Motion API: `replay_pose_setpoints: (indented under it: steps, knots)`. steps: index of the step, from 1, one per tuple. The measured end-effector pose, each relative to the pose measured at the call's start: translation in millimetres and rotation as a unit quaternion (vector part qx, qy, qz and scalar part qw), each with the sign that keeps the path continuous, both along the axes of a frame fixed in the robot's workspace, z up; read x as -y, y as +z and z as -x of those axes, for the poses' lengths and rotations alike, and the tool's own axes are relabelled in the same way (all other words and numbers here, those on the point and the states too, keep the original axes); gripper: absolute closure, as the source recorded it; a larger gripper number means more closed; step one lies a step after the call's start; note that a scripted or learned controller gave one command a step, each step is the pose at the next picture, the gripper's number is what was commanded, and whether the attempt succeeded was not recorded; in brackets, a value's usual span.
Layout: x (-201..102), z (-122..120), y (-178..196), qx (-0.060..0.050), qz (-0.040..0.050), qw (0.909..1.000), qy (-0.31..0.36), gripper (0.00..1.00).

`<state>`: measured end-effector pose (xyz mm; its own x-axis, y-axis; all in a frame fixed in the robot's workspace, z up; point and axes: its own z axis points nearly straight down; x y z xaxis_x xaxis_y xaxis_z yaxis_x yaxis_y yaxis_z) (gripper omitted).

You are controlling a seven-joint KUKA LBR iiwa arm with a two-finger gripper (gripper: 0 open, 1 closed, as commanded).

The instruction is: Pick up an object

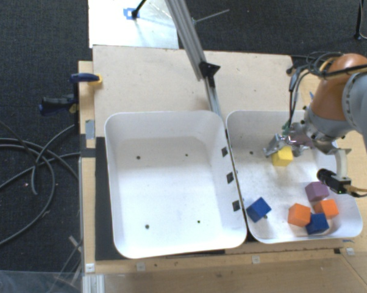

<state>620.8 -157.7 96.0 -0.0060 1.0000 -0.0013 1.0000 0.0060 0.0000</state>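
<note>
1. Where the grey arm (354,102) with its orange band reaches in from the right, the gripper (280,146) hangs low over the right bin (250,133), its metal fingers just above and touching a yellow block (283,157); whether they are clenched on it or merely resting against it cannot be told.
2. That yellow block is a small cube with matte faces, lying on the bin floor in the upper middle of the right bin, partly covered from above by the gripper.
3. Other cubes share the bin: a blue block (258,209) alone near the left wall, and a tight cluster at the lower right corner of a purple block (317,191), an orange block (299,214), a second orange block (328,208) and a dark blue block (317,223), the last half tucked behind its neighbours.
4. Both bins are smooth, glossy white plastic with rounded corners; the left bin (119,182) has a few dark dots on its floor.
5. Black cables (302,72) loop around the wrist and blur its outline.
6. A slanted metal bar (186,26) crosses the pale, board-like desk (147,78) toward the seam between the bins.
7. A blue clamp (71,93) grips the desk's left edge, and dark hoses (25,163) lie on the carpet beyond.
</note>
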Motion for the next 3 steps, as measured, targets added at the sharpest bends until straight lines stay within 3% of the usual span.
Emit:
replay_pose_setpoints:
  steps: [1,2,3]
  knots:
    - [-17,23,-6,-0.001,-0.0008,1.0,-0.001,0.0]
    - [-16,21,5,0.001,-0.0005,1.0,0.0,1.0]
    - [-98,49,98,0.004,-0.0022,1.0,0.003,1.0]
